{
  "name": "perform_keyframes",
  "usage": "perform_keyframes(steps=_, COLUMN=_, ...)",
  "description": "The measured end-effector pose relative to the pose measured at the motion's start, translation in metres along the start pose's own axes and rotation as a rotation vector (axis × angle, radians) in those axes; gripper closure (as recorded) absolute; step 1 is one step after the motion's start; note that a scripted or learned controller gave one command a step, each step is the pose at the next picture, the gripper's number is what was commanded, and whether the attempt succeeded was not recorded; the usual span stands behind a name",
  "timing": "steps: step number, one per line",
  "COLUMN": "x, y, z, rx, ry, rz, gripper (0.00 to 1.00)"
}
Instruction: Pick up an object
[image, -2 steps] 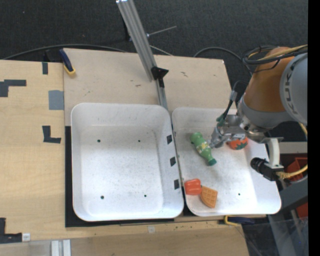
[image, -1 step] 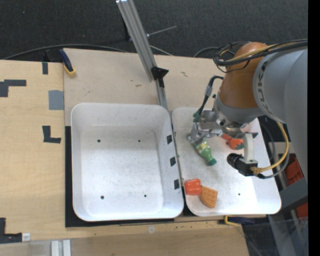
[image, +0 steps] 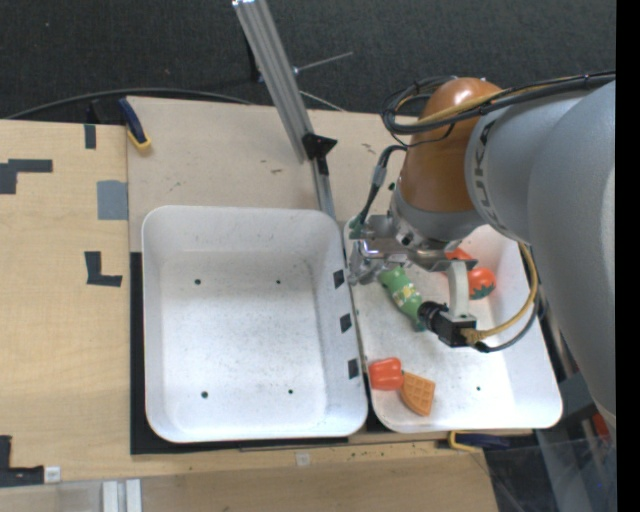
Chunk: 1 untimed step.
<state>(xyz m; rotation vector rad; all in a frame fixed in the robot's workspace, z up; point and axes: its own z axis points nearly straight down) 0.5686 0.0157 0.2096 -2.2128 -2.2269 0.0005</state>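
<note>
Bottle (image: 403, 291) in right bin (image: 520, 395) (under arm (image: 520, 150)) — block (image: 386, 374), waffle (image: 419, 393) nearer front; left bin (image: 240, 320) alongside.

Hidden/cut off: arm (image: 560, 190) runs off right edge & covers right bin (image: 520, 400) back corner; gripper (image: 385, 262) fingers masked by wrist, state n/a; green toy (image: 403, 292) upper end under gripper; orange-red item (image: 480, 281) partly behind cable.
</note>
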Motion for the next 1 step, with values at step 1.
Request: perform_keyframes(steps=1, x=0.0567, y=0.0078, z=-0.001, rx=-0.001, ry=0.0, rz=-0.001, gripper=1.0)
